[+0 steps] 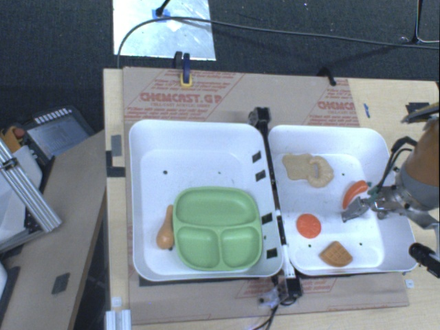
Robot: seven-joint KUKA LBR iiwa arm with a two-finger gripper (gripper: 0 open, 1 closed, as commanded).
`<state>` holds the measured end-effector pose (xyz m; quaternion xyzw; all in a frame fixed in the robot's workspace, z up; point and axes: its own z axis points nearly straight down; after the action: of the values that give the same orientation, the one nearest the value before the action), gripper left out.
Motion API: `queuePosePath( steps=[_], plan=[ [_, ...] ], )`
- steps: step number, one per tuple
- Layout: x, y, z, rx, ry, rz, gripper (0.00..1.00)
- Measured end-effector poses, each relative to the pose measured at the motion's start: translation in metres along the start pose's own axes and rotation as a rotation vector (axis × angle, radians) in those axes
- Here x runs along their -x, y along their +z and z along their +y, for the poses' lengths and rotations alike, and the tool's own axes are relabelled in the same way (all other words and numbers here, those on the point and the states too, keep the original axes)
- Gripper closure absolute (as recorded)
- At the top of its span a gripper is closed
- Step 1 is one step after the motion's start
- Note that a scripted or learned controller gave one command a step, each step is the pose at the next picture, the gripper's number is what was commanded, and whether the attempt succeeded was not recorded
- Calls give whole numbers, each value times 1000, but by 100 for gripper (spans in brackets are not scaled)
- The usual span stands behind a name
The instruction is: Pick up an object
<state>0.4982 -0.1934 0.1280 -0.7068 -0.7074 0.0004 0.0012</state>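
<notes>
White plastic bins sit side by side on a cardboard sheet point(206, 91) printed in red with "CHEMCAST", readable at upper left and again, partly, at upper right.

From the one camera above the bench: my claw point(356, 210) is low in the right bin point(371, 143), near its right wall, reaching in from the right. Its dark fingertips lie just beside a red-orange curved piece point(354, 192), at that piece's lower edge; I cannot tell whether they touch it or how far apart they stand, and nothing shows clearly between them.

Also in the right bin: a beige, lumpy piece point(309, 168) toward the back, a round red-orange disc point(309, 225) left of my claw, and a tan wedge-shaped piece point(335, 254) near the front wall.

The left bin point(185, 139) holds a green divided tray point(217, 227) with three compartments, and an orange-tan elongated toy point(166, 229) just beside its left edge.
</notes>
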Motion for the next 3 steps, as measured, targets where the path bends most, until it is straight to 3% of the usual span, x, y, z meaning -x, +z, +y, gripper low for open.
queuePosePath(
  steps=[1, 2, 3],
  plan=[
    [0, 46, 0, 2, 0, -1, 0],
    [0, 33, 2, 6, -1, -2, 100],
    [2, -11, 5, 8, -2, -3, 100]
  ],
)
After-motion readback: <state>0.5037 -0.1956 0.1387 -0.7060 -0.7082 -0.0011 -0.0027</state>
